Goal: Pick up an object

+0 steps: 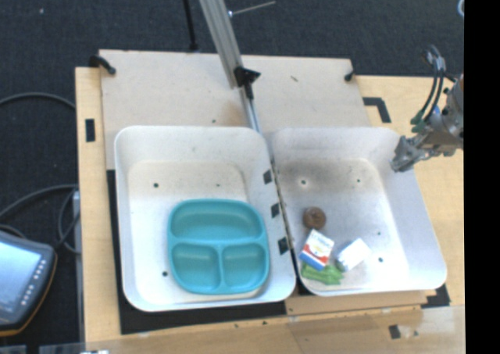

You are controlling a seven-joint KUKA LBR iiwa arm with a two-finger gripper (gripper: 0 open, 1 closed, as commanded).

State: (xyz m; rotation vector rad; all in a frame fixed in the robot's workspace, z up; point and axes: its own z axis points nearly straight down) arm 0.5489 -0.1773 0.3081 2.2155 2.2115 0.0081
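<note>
On the tabletop, the right shallow white bin (406, 227) holds a small brown round object (314, 217) while the gripper (402, 157), its fingers' state unclear, hovers at the bin's far-right rim.

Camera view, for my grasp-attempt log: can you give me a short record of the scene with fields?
left bin: shallow white bin holding a teal three-compartment plastic tray
right bin: shallow white bin with objects near its front edge
right bin objects: small round brown object; red, white and blue carton; green item; white block
gripper: gripper above the right bin's far right corner, apart from the objects
held: nothing seen
</note>
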